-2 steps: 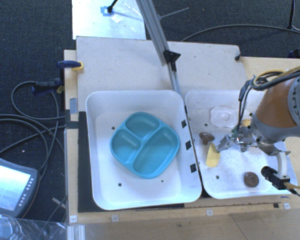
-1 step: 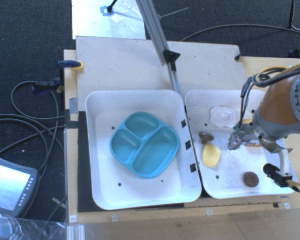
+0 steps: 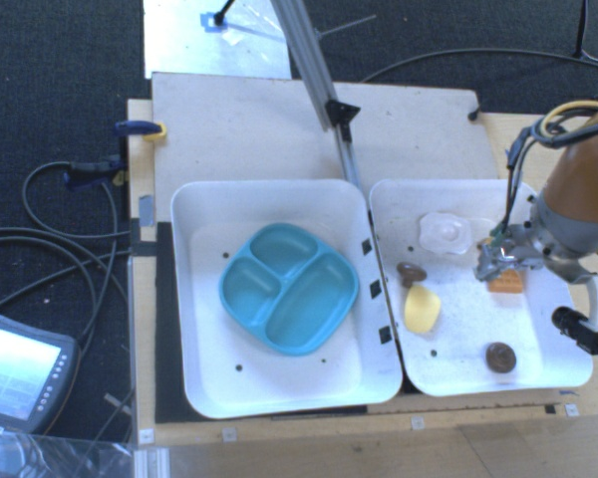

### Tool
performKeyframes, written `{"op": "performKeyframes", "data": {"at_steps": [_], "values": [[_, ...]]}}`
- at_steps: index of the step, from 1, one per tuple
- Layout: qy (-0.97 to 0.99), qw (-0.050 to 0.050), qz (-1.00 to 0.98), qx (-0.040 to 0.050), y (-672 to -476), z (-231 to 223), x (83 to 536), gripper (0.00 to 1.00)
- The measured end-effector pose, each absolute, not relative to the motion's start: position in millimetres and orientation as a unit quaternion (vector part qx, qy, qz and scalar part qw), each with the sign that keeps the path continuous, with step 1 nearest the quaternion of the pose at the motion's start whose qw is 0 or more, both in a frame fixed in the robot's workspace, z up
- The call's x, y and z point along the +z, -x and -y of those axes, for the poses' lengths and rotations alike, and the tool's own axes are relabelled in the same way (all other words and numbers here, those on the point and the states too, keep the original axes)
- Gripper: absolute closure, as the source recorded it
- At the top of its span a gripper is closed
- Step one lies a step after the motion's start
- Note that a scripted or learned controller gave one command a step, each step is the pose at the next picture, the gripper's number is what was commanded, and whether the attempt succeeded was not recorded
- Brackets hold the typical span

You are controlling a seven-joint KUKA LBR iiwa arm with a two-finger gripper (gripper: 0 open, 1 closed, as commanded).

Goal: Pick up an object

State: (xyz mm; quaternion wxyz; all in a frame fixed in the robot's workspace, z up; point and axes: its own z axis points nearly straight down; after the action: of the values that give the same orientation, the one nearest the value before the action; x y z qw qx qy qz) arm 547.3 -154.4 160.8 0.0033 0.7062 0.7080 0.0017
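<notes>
My gripper (image 3: 496,265) hangs low in the right bin (image 3: 448,371), directly over a small orange block (image 3: 508,282) at the bin's right side. The block's upper part is hidden by the gripper. A clear plastic lid-like piece (image 3: 445,233) lies to the left of the gripper. A yellow lemon-shaped object (image 3: 423,309) sits near the bin's left wall, with a small brown object (image 3: 411,273) just above it. A round brown object (image 3: 500,357) rests near the bin's front.
The left bin (image 3: 204,366) holds a blue divided plate (image 3: 289,287). A slanted metal pole (image 3: 309,58) runs down to the wall between the bins. Cables and a pendant (image 3: 20,366) lie off the bench at left.
</notes>
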Motion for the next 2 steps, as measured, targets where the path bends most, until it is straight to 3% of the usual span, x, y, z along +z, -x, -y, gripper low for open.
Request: {"op": "performKeyframes", "data": {"at_steps": [2], "values": [[-0.705,0.004,-0.709,0.0024,-552.8,160.4,289.3,1.00]]}}
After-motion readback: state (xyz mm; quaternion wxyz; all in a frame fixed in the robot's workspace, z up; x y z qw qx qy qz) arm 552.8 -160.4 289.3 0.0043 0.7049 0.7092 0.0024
